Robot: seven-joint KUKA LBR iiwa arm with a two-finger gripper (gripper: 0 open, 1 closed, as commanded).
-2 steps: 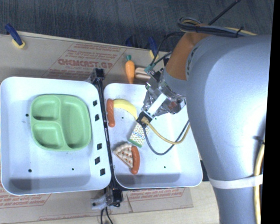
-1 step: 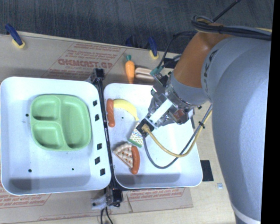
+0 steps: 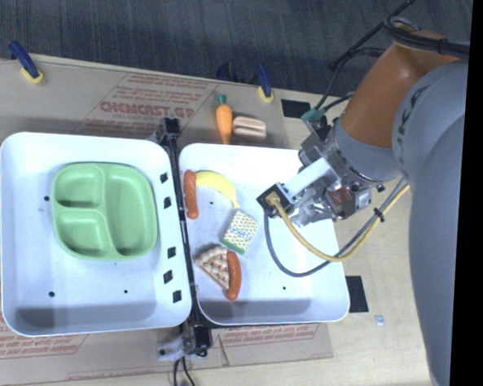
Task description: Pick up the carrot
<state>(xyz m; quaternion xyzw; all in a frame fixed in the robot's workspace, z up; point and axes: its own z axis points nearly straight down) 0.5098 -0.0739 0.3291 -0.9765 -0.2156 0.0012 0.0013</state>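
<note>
Beyond the right bin's (image 3: 300, 302) far rim, your carrot (image 3: 223, 120) lies on the surface (image 3: 133, 100). The claw (image 3: 321, 203) hangs over that bin, and I cannot tell its grip. You're at the approach: next, carry it past the rim and descend.

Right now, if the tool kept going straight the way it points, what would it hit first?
Probably the bare floor of the right bin, just below the tool; depth is hard to judge. The carrot lies outside the bins, well off that line.
</note>
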